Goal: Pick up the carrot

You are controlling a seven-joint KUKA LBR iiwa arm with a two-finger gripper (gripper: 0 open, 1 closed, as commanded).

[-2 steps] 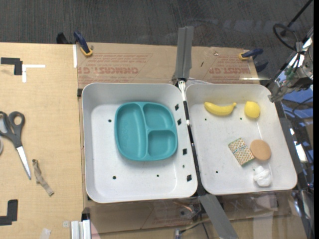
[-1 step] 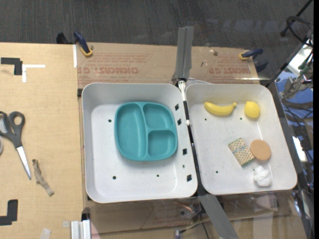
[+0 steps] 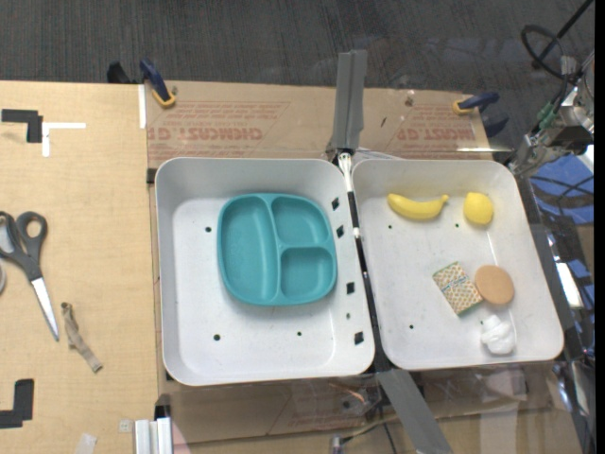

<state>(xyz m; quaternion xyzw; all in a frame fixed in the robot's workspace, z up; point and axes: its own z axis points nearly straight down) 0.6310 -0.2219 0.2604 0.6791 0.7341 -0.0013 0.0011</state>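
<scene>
The cardboard-covered desk (image 3: 76, 253) carries two shallow bins side by side, and blue clamps (image 3: 159, 83) along the far edge probably pin the cardboard so it does not shift.

The left bin (image 3: 189, 348) holds just a teal divided plate (image 3: 248, 249), lying flat near its middle with all three compartments bare. It looks like a place to drop things.

The right bin (image 3: 416, 339) holds the loose items, well apart from the plate and on the side the arm reaches from. A banana (image 3: 416, 206) and a lemon (image 3: 478, 208) lie near the far wall, close together but not touching. Nearer the front, a patterned block (image 3: 457, 288) touches a round tan-orange piece (image 3: 493, 285). Just below them, a small white crumpled lump (image 3: 497, 334) sits against the front right corner.

Nothing here reads plainly as a carrot. The round tan-orange piece in the right bin might be it, seen end on or cut short, but its flat outline is too vague to be sure.

Scissors (image 3: 33, 263) lie on the desk well left of the bins and have no part in the task.

Cables and hardware crowd the upper right corner, cut off by the frame. I cannot tell whether the end effector is wide or narrow, or whether it holds anything.
</scene>
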